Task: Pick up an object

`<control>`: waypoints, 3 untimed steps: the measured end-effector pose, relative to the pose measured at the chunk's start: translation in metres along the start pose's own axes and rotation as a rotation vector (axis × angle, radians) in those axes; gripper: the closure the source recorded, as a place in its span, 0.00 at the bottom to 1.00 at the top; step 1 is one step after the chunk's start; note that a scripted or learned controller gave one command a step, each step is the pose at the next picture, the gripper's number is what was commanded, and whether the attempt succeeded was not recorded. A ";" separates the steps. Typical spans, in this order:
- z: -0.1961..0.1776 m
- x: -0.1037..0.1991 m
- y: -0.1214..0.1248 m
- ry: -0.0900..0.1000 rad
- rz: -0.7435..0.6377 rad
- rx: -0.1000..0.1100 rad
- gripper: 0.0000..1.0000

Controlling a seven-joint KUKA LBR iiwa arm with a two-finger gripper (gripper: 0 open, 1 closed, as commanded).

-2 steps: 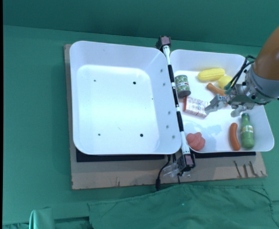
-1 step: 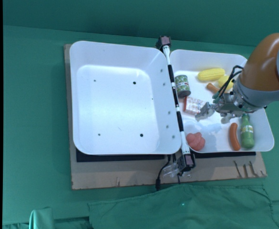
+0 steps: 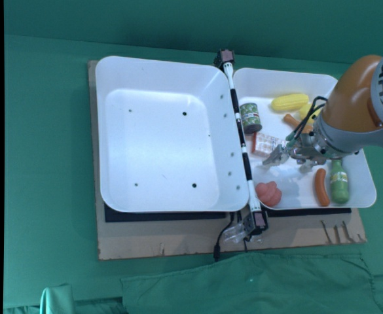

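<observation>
My gripper (image 3: 288,159) hangs low over the middle of the right bin (image 3: 355,201), its fingers spread apart with nothing between them. Just left of it lies a small white and red packet (image 3: 266,143). A dark green can (image 3: 249,116) stands near the bin's left wall. A yellow corn cob (image 3: 289,101) and an orange carrot (image 3: 291,119) lie at the back. A pink lump (image 3: 268,193) sits at the front left. A red sausage (image 3: 321,186) and a green bottle (image 3: 339,181) lie at the front right.
The left bin (image 3: 112,77) stands beside the right one, parted by a black and white rod (image 3: 238,120). Both rest on a cardboard sheet (image 3: 178,241) over green cloth. The arm's orange band (image 3: 351,93) covers the right bin's far right part.
</observation>
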State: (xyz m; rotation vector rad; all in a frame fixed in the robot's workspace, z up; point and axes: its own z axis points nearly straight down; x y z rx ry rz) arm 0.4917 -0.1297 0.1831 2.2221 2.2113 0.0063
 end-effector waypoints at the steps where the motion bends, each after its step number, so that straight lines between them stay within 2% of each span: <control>1: -0.015 -0.002 0.003 -0.006 0.004 -0.015 1.00; 2: -0.077 -0.006 -0.002 -0.003 -0.001 -0.004 1.00; 3: -0.143 -0.007 -0.001 -0.002 -0.002 -0.004 1.00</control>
